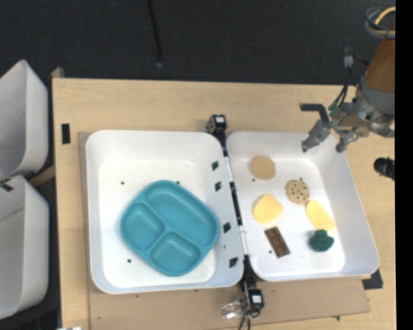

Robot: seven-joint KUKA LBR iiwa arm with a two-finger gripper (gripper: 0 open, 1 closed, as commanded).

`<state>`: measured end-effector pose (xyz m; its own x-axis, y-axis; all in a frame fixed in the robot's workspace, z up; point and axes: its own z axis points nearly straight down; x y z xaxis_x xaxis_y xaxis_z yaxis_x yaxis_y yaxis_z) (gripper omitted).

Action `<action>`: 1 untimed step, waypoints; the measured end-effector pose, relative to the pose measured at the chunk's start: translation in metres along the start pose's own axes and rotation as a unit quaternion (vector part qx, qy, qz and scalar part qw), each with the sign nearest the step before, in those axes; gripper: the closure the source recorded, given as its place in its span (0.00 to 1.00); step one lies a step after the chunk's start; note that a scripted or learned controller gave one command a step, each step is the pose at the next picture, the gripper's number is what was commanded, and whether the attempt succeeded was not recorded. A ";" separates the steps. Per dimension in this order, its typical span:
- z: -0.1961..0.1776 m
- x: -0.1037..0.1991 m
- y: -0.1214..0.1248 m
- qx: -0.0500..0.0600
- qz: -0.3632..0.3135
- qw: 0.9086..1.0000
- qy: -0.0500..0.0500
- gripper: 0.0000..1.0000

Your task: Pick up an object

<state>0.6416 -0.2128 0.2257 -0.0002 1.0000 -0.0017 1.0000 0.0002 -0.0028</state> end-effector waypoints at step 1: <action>0.044 0.003 0.005 0.000 -0.001 1.000 0.000 0.00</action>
<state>0.6460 -0.2101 0.1819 -0.0031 1.0000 -0.0020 1.0000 0.0031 -0.0020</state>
